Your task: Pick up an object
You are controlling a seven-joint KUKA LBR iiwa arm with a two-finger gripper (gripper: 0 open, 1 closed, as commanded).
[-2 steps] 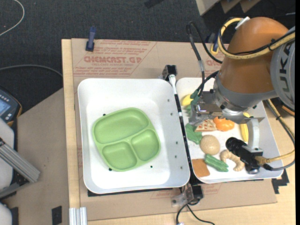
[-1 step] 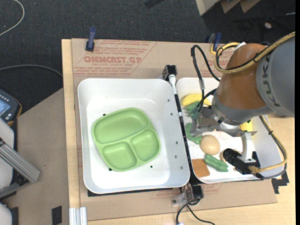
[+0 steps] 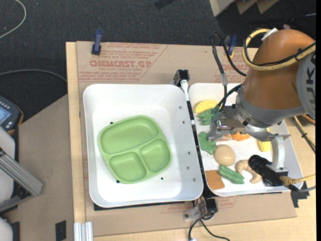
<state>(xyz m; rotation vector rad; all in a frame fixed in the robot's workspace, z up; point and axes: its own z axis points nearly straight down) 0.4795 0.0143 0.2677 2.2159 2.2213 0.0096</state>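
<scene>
as i look down on the bench from the fixed camera, the arm [image 3: 278, 79] reaches in from the right and hangs over the right bin [image 3: 198, 92], its orange band covering much of that bin's far half. the gripper [image 3: 220, 132] sits low among the toy food near the bin's left wall, and i cannot tell whether the claw is spread or pressed together. the things to pick all lie in this right bin: a yellow piece [image 3: 205, 106] at the far left, a green piece [image 3: 206, 116] just beside it, a green leafy piece [image 3: 205, 145] on the gripper's near side, an orange piece [image 3: 241, 137] just right of the gripper, a tan round piece [image 3: 225, 154], a green pod [image 3: 231, 174], a brown square [image 3: 214, 180] by the near edge and a pale peanut-shaped piece [image 3: 245, 167]. the left bin [image 3: 95, 149] holds a green divided tray [image 3: 134, 148], lying flat, well apart from the gripper.
</scene>
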